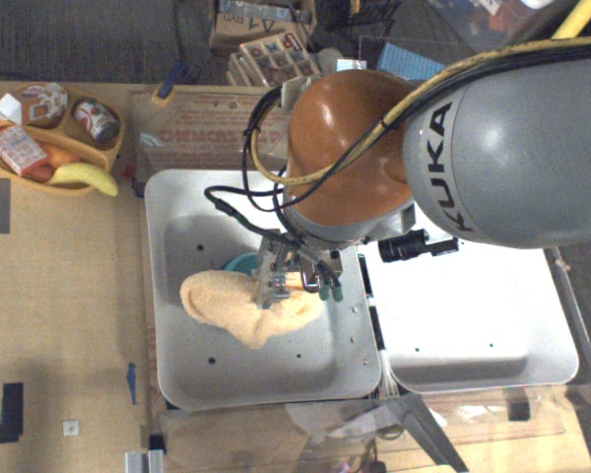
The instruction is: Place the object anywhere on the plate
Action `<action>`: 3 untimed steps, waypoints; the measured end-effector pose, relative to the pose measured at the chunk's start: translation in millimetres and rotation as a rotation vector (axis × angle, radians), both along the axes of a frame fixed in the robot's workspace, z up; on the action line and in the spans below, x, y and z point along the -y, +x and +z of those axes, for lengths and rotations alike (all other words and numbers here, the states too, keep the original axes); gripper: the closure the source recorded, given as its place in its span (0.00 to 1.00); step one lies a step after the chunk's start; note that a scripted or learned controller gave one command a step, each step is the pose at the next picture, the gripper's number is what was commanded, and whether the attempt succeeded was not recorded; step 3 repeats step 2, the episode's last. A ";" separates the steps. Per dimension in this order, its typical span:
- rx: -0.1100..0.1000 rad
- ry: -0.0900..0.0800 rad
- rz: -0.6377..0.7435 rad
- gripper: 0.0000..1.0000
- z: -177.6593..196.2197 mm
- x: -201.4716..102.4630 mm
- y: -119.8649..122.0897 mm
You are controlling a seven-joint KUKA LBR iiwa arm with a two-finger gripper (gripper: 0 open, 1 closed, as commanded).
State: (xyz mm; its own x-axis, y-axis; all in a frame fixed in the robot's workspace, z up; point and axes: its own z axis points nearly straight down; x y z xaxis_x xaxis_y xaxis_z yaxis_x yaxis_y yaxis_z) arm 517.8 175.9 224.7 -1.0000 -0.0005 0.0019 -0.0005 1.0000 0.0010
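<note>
A pale yellow, soft, lumpy cloth-like object [238, 308] lies in the middle of the left bin [177, 225]. A small arc of a teal plate [240, 262] peeks out at the cloth's upper edge, most of it hidden by the cloth and the arm. My gripper [299, 282] hangs low over the cloth's right end, just right of the plate's visible rim. A small orange patch shows at the gripper's tip, too small to identify. The big orange wrist band [350, 151] hides the bin's upper right part.
The right bin [473, 323] sits beside the left one under the grey arm [512, 136]. A yellow tray of toy food with a banana [49, 146] stands on the bench at the far left. Black cables [241, 205] loop off the wrist.
</note>
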 end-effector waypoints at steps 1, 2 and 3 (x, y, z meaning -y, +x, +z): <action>-0.004 -0.003 0.000 1.00 -3.1 -45.0 -25.7; -0.003 -0.002 -0.001 0.00 -2.7 -44.8 -25.5; -0.003 -0.002 -0.001 0.00 -2.7 -44.8 -25.5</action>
